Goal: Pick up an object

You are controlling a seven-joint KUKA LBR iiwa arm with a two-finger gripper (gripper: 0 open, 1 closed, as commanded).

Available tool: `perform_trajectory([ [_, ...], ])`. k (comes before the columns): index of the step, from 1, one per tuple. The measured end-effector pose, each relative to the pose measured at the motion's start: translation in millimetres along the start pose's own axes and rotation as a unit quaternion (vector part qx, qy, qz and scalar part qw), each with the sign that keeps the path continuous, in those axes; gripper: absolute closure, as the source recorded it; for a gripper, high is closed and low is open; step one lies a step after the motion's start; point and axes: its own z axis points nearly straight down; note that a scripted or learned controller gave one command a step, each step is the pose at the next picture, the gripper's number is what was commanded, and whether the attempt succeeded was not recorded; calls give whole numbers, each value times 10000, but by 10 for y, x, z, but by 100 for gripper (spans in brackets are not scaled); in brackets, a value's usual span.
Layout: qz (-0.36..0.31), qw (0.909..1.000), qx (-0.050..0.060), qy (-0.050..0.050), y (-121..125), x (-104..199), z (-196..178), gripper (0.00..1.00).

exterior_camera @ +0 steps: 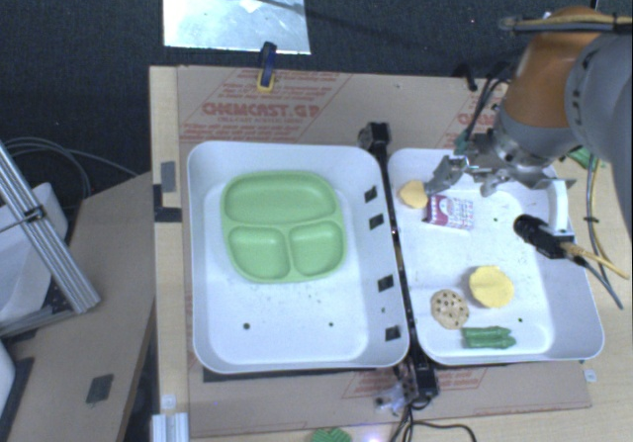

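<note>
A KUKA arm's gripper (447, 176) hangs over the far left corner of the right-hand bin (574, 331), above a small pink-and-white packet (450, 212) and just beside a yellow rounded piece (411, 196). Whether the gripper is parted or closed cannot be told, and nothing is seen in its grasp. The packet lies flat and looks light and thin, likely best taken across its narrow edges. A cookie (449, 308), a yellow disc (491, 286) and a green pod (488, 337) lie nearer the front.

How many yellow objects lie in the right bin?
2. A small yellow piece lies near the bin's upper left corner, beside the gripper. A round yellow piece lies lower, right of the cookie. The arm may hide others.
</note>
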Motion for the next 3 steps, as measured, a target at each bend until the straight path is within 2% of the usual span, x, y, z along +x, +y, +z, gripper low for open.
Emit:
perform_trajectory([
  [1, 71, 10000, 32, 12, 129, -564, 1040, 0],
  [2, 4, 10000, 58, -21, 509, -178, 1013, 0],
  [3, 51, 10000, 29, -12, 532, -416, 674, 0],
])
